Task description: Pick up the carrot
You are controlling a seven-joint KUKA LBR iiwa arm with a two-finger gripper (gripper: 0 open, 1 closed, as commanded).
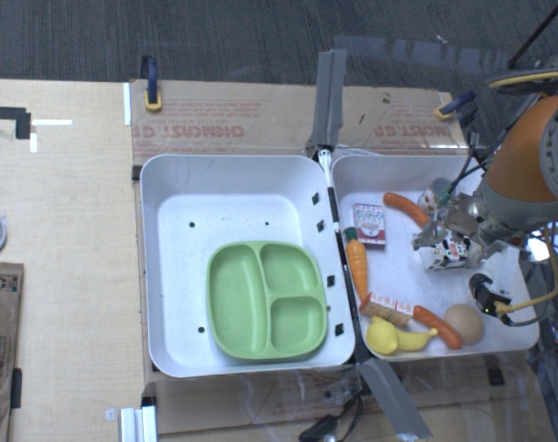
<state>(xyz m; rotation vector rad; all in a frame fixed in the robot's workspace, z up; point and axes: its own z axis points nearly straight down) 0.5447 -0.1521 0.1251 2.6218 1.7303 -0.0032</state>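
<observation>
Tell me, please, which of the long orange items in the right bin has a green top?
The carrot lying along the bin's left wall; the other two are plain orange-red, without green.

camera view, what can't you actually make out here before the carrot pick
- Gripper: too small and cluttered to tell whether it is open or shut, or whether it touches the white item under it.
- Arm: cut off by the right edge.
- Carrot: lies along the right bin's left wall; whether it touches the wall is unclear.
- Red box: label too small to read.
- Egg: its left side is hidden by a sausage.
</observation>
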